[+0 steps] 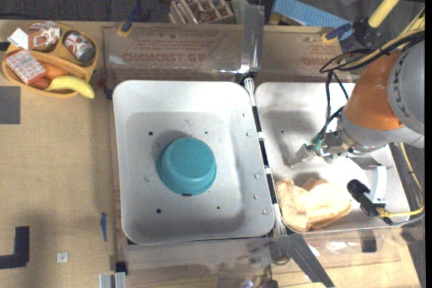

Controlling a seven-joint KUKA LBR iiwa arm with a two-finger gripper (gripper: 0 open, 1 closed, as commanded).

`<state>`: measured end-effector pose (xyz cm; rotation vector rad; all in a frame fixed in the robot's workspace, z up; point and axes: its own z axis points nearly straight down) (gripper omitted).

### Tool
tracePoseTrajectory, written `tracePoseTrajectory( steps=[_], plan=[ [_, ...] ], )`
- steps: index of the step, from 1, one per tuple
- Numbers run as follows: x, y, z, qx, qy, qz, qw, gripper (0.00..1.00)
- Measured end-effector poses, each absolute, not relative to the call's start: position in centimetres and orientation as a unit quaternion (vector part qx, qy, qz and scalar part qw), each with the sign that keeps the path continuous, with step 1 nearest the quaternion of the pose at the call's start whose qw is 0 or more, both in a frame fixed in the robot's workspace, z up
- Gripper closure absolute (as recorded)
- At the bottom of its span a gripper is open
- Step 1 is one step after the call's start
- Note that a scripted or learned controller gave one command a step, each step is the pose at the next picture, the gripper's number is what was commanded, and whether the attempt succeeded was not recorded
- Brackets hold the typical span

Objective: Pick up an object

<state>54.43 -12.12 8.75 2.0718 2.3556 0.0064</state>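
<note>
A: Bins?
B: Two white ones side by side on the worktop; left bin, right bin; a strip of printed cardboard stands along their far edge.

A: Contents?
B: Left bin holds one teal bowl, mouth down, near the middle of the floor, clear of every wall; right bin holds a tan lump, bread-like, lying along the near wall and close to the divider.

A: Arm?
B: The arm comes in from the right, over the right bin; its orange band sits just above the wrist; the gripper points toward the divider, low over the bin floor, just beyond the tan lump, with white floor showing between the two.

A: Jaws?
B: Cannot tell whether apart or together from this angle; nothing seen between them.

A: Elsewhere?
B: Far left corner of the worktop, a yellow dish with a banana and small packets; well apart from both bins.
</note>
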Motion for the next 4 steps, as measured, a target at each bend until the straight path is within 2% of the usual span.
tracePoseTrajectory(
  steps=[1, 2, 3, 4],
  plan=[
    [48.2, -13.3, 8.7, 0.685, 0.729, 0.0024, 0.003, 0.0],
    [55.7, -10.9, 8.8, 0.617, 0.787, 0.0018, 0.005, 0.0],
    [48.0, -15.0, 10.7, 0.613, 0.79, -0.0004, -0.001, 0.0],
    [49.5, -10.3, 8.8, 0.644, 0.765, 0.0015, 0.003, 0.0]
  ],
)
